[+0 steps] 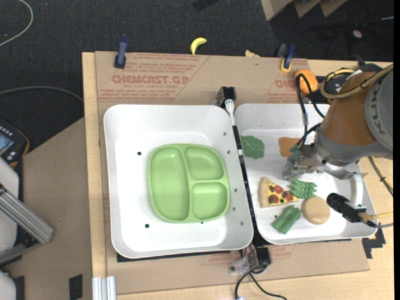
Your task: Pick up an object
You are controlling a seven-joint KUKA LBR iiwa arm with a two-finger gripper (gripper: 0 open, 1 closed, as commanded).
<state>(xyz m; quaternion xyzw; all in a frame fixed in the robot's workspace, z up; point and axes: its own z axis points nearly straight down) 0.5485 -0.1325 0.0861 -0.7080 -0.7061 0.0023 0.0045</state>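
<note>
Here, claw hovers (low) above green toy.

Single fixed camera overhead, angled down, both bins framed.

Light reads even and bright from overhead on my feed. The white bins come close to blowing out, with little surface detail on their floors. The green tray carries soft highlights along its ridges. Shadows are short and diffuse, tucked under the bin rims. The dark floor around the bench is underexposed. Focus is moderate overall; the small items in the right bin look slightly soft.
</note>
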